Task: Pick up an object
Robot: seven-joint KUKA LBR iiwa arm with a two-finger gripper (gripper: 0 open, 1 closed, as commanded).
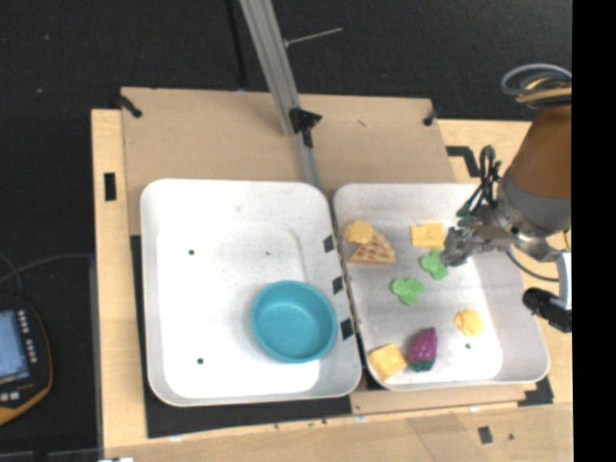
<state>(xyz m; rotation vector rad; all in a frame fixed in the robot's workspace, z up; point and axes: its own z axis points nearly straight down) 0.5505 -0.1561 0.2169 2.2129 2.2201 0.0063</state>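
Note:
The right bin (510, 354) holds several small toy foods. A yellow block (427, 235) lies near its back, with a green piece (434, 266) just below it. Another green piece (407, 290) lies at the middle. A pizza-like wedge (370, 250) with a yellow lump (359, 231) sits by the left wall. A purple grape bunch (422, 347) and a yellow cube (387, 361) lie at the front, and a small yellow piece (468, 321) sits to the right. My gripper (456, 249) hangs low over the bin, right beside the upper green piece.
The left bin (192, 219) holds a blue bowl (293, 320) near its front right corner. A grey metal pole (274, 61) slants down to the gap between the bins. Black cabling (486, 166) runs along the arm at the right.

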